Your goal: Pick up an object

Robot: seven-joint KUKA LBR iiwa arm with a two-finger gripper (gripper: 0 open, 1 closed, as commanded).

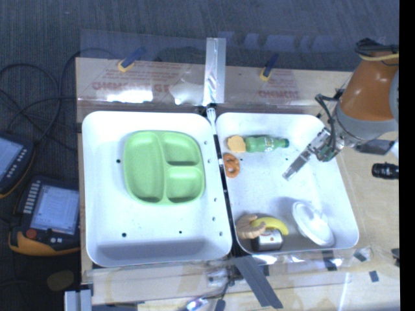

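From above, the worktop (91, 83) carries two shallow white bins side by side. The left bin (104, 232) holds a green divided tray (164, 166), lying flat near its middle. The right bin (334, 186) holds several small things: a green bottle (264, 144) lies on its side near the far wall, with a yellow piece (236, 144) touching its left end, and just below that an orange pretzel-like ring (231, 164) rests against the bin's left wall. At the near edge of this bin a banana (272, 225) lies on top of a small dark can (270, 241), with a tan lump (246, 224) just beside them on the left, and a white bowl-shaped object (312, 223) sits tilted in the near right corner. The arm (369, 96) comes in from the right, and its hand (293, 168) hangs slanted over the bare middle of the right bin, pointing down and to the left, between the bottle and the white object and apart from both. Nothing lies between its fingers, which look drawn close together, though the angle makes this hard to judge with certainty. A tablet-like device (48, 209) with cables lies on the floor to the left.
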